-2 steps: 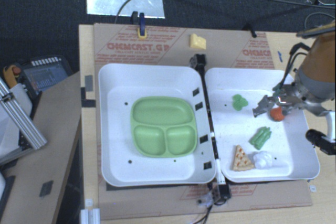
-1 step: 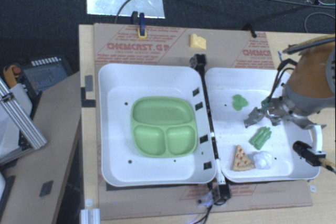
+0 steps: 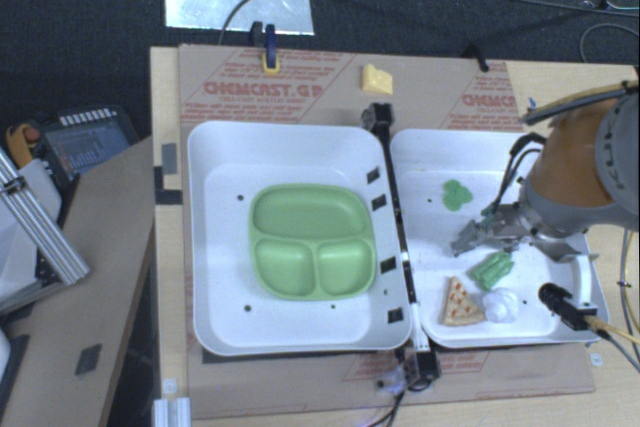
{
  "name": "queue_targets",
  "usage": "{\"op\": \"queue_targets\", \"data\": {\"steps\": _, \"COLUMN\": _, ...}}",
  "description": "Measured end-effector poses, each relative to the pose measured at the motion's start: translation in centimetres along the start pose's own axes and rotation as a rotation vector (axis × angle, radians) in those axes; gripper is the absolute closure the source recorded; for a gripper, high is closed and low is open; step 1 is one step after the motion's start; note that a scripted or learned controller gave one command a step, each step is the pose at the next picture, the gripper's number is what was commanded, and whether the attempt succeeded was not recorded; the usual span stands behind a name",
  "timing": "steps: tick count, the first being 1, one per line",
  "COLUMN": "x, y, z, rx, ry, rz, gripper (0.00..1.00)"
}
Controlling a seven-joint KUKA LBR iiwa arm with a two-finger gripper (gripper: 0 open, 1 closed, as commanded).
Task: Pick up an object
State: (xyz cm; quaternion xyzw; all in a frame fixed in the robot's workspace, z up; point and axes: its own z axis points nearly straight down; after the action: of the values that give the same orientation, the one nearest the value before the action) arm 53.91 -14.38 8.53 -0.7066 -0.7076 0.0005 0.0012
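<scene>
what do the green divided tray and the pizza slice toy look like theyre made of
The green three-compartment tray in the left white bin looks like moulded plastic with a matte finish: even colour, rounded ridges, soft sheen. The small orange pizza slice in the right white bin seems to be plastic or rubber toy food, but it is too small to be sure.

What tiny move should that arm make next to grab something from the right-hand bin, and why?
Probably a short drop straight down. The gripper hangs just above the bin floor, beside the green toy, with the pizza slice and a white object a little further on. Nothing shows between its fingers yet.
</scene>
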Motion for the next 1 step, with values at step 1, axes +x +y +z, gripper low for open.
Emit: {"op": "queue_targets", "data": {"steps": 1, "x": -0.06, "y": 0.15, "z": -1.35, "rx": -0.006, "ry": -0.002, "rz": 0.0, "gripper": 1.0}}
